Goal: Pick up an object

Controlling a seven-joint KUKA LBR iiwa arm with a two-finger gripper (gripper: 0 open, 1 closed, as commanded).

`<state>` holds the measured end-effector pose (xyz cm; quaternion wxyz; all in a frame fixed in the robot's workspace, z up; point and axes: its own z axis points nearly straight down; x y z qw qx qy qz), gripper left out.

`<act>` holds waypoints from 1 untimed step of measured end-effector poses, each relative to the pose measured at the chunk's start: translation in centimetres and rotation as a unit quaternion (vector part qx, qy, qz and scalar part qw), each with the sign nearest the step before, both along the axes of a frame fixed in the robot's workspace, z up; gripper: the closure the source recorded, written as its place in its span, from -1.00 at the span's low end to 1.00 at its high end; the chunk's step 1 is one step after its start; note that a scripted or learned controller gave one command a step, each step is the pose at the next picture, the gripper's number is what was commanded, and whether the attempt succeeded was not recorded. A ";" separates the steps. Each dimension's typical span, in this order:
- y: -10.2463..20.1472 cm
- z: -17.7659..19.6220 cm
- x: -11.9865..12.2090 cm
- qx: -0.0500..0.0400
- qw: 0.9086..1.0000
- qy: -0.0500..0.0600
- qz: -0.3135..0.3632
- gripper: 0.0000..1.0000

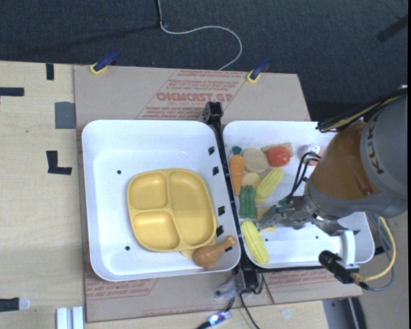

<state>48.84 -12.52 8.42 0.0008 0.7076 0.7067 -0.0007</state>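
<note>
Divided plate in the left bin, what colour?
Yellow; the divided plate shows clearly in the camera view.

Toy vegetables (pixel 257 184) in right bin (pixel 298 252)

Red "CHEMCAST GP" lettering, upside down, on the cardboard sheet (pixel 192 91).

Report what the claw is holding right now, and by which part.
Cannot be told: the claw sits low in the right bin beside the green vegetable and corn cob.
</note>
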 end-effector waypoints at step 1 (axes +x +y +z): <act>0.0 1.1 0.0 0.000 1.000 0.000 0.001 1.00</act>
